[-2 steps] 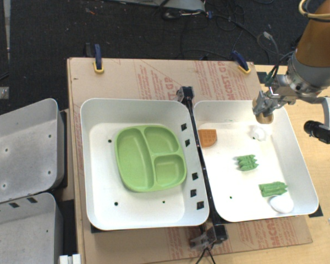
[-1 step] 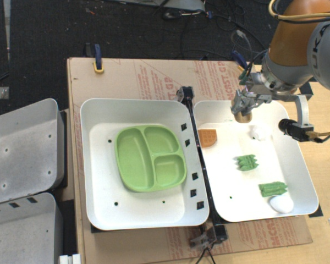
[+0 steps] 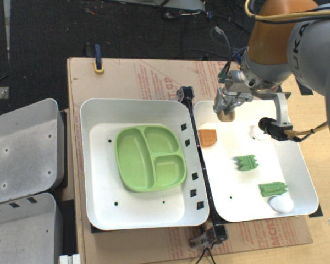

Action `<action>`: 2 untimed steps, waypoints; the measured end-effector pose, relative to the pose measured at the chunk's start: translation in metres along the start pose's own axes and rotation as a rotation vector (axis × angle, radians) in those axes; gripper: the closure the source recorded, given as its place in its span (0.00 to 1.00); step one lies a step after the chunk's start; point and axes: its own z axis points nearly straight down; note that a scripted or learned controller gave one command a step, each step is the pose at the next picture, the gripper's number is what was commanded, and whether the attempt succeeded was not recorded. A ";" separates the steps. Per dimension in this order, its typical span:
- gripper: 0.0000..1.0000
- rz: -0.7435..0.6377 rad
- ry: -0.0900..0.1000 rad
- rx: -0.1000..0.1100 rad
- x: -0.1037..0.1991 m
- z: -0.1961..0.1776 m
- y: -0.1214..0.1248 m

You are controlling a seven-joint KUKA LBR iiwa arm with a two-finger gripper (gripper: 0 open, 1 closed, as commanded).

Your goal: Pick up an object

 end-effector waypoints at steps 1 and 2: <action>1.00 0.000 0.001 0.003 0.056 0.016 0.001; 1.00 0.000 0.000 0.001 0.104 0.026 0.008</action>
